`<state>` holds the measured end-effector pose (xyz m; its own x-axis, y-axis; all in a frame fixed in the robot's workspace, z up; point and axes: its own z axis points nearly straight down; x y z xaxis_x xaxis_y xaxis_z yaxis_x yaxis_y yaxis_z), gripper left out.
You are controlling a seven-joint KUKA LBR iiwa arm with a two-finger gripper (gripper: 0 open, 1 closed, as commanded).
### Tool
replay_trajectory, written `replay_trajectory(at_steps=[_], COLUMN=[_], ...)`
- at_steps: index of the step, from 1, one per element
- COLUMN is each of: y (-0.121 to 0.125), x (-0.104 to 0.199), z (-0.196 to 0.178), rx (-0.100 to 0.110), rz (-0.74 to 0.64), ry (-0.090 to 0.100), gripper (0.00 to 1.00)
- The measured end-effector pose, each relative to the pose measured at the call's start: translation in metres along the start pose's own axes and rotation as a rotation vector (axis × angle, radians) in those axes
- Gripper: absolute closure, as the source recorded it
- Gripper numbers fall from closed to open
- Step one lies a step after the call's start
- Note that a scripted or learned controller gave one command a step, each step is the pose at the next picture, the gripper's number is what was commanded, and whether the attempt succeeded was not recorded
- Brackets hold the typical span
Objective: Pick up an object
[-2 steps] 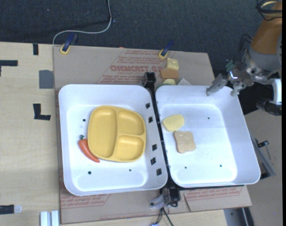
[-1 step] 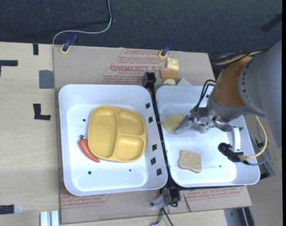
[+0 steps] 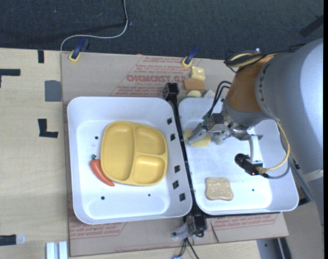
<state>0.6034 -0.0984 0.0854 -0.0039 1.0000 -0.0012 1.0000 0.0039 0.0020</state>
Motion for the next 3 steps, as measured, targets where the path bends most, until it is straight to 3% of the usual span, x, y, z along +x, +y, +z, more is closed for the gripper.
replay_trajectory(at_steps=[1, 2, 3], y=[0.035, 0.065, 0.061], x=[-0.009, 0.001, 0.001], z=[0.001, 0.001, 0.001], rx=[0.000, 0.006, 0.004], rz=[0.001, 0.000, 0.003], ry=[0.001, 0.000, 0.000], gripper=[0.00, 0.00, 0.00])
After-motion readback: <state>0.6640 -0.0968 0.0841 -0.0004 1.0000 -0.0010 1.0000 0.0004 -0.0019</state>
